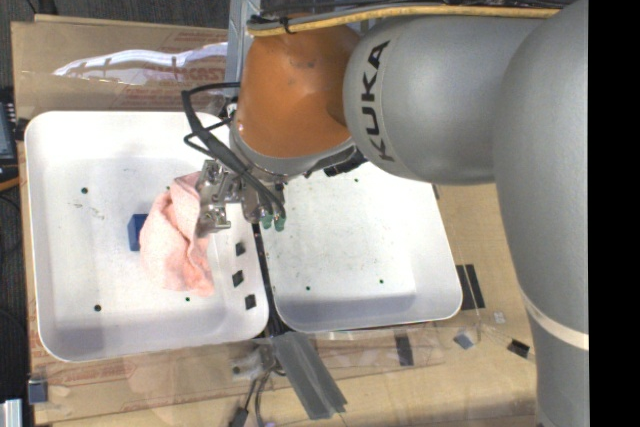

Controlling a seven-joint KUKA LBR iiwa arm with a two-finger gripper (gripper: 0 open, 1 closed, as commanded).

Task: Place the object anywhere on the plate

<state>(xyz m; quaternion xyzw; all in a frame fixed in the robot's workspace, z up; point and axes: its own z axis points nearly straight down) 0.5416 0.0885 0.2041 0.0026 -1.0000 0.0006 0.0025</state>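
A crumpled pink cloth (175,240) lies in the middle of the left white bin (60,155). A small blue object (135,232) sits against the cloth's left edge, partly tucked under it. My gripper (213,210) hangs low over the cloth's upper right part, close to the bin's right wall. Whether it touches the cloth cannot be told. The arm's orange band (290,95) and grey wrist cover the back of both bins.
The right white bin (370,255) lies beside the left one, its floor bare where it shows. Cardboard (110,65) with a strip of clear film lies behind the bins. Black tape marks and a grey bracket (305,375) sit at the bench front.
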